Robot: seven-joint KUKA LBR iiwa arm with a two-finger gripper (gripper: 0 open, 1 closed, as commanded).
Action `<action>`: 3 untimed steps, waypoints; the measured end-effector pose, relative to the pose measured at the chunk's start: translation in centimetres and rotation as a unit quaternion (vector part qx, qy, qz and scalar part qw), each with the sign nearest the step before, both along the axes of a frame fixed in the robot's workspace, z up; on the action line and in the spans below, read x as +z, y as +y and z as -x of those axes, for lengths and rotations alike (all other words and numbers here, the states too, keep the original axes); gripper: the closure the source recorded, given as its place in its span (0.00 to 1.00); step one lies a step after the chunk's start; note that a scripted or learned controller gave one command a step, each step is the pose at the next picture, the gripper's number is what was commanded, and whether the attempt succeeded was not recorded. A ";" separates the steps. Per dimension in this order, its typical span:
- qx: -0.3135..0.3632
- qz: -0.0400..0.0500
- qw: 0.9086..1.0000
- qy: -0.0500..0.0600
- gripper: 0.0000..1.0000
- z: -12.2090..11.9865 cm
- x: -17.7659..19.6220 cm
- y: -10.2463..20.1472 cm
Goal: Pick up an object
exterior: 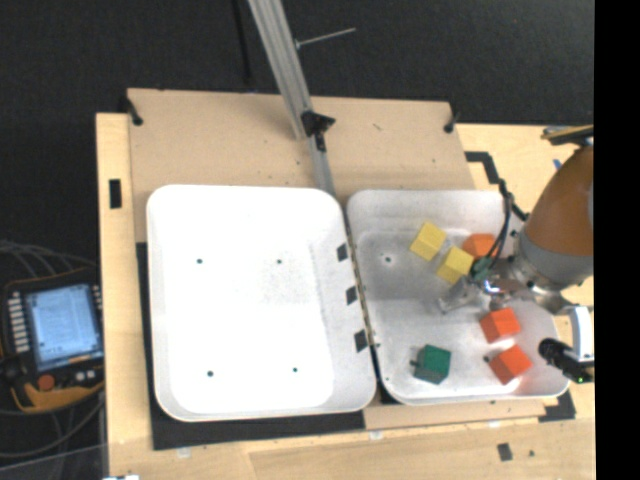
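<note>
The yellow block [457,264] beside the gripper [462,293] looks light, rigid; pinch its flat sides. Claw state unclear.

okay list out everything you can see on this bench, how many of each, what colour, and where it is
bins: 2, white, side by side on the bench; left bin, right bin
yellow blocks: 2, in the right bin's upper middle, one and one close together
orange blocks: 3, right bin; one by the arm's wrist, two lower right
green block: 1, right bin, near its front edge
metal pole: 1, grey, slanting from the top down to between the bins
handheld screen unit: 1, dark with lit display, far left off the bench
arm: 1, grey with orange band, reaching in from the right
pincer: 1, low over the right bin beside the yellow blocks
</note>
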State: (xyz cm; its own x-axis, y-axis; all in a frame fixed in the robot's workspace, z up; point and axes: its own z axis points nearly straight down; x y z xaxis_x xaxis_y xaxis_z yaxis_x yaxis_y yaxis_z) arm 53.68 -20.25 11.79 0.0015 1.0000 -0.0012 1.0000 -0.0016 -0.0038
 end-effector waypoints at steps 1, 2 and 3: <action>-0.001 0.001 1.000 -0.003 0.00 -0.1 -2.0 -0.2; -0.004 0.001 1.000 -0.006 1.00 -0.2 -0.8 -0.3; -0.001 0.001 1.000 -0.005 1.00 0.4 4.7 -1.1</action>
